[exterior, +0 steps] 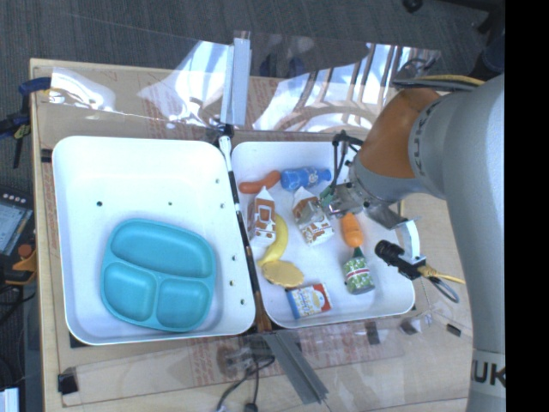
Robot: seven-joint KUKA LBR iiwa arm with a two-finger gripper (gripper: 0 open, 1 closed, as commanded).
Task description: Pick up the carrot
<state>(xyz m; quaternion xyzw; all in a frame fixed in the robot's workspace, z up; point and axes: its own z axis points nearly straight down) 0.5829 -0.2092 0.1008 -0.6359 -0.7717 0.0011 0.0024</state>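
Judging by looks, your carrot (351, 230), lying in the right bin (403, 294) just below the gripper (336, 197), is light, stiff, smooth plastic; grip across its middle; claw state unclear.

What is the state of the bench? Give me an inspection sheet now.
Surface: wooden bench bearing left bin and right bin, side by side.
Job's things: carrot lies in the right bin, towards its right side.
Clutter: banana, green bottle, blue-red carton in the right bin; teal divided plate in the left bin.
Grippers: gripper low in the right bin, close beside the carrot.
Cables: yellow cable past the right bin's edge.
Surroundings: clear plastic sheet, dark carpet.
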